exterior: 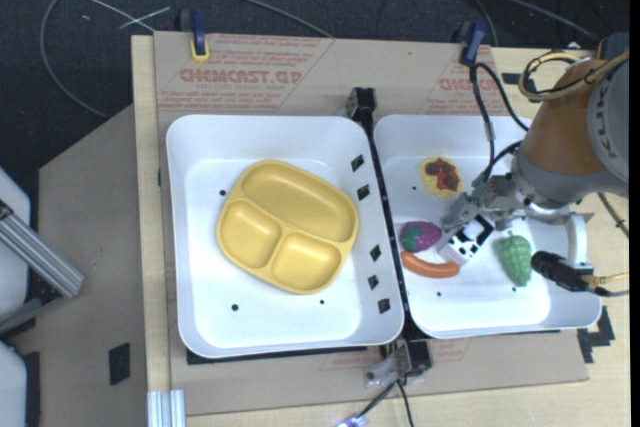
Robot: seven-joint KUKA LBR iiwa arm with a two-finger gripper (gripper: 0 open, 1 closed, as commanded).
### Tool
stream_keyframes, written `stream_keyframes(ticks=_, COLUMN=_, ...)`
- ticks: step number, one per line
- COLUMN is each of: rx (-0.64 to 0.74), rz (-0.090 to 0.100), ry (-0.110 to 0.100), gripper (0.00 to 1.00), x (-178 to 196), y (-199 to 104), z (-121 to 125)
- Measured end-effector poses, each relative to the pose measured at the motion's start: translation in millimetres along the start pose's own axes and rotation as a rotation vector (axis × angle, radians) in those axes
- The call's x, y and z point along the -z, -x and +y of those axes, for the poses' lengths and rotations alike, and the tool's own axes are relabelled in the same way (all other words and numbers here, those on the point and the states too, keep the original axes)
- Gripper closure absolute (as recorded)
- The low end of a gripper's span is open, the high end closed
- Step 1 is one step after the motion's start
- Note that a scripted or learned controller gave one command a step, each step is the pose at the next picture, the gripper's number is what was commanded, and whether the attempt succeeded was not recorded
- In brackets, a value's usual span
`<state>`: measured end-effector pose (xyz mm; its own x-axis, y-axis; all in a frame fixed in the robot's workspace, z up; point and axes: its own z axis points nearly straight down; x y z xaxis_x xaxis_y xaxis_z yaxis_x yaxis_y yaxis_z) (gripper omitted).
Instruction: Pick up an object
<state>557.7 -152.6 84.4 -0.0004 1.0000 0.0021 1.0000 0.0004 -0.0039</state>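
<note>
My gripper [466, 233] is low in the right bin [500, 313], reaching in from the right under the arm's orange band. Just left of it lies a purple toy [420, 235], close to it or touching it. Below that lies an orange sausage-shaped toy [430, 265]. A green leafy toy [516, 258] sits to the gripper's right. A small round toy with red and yellow topping [440, 174] rests further back in the same bin. Something small, black and white, shows at the gripper's tip, and I cannot make out what it is.
The left bin [190, 215] holds a yellow divided plate [287, 226]. A black divider with clips [372, 205] runs between the bins. Cables loop by the arm at the right, and a black cable drops into the right bin's back.
</note>
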Motion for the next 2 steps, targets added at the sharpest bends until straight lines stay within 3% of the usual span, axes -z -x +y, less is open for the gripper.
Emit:
stream_keyframes(ticks=1, rx=0.0, rz=0.0, ry=0.003, gripper=1.0, x=12, y=0, z=1)
stream_keyframes(ticks=2, rx=0.001, rz=-0.003, ry=0.01, gripper=1.0, x=75, y=-5, z=6)
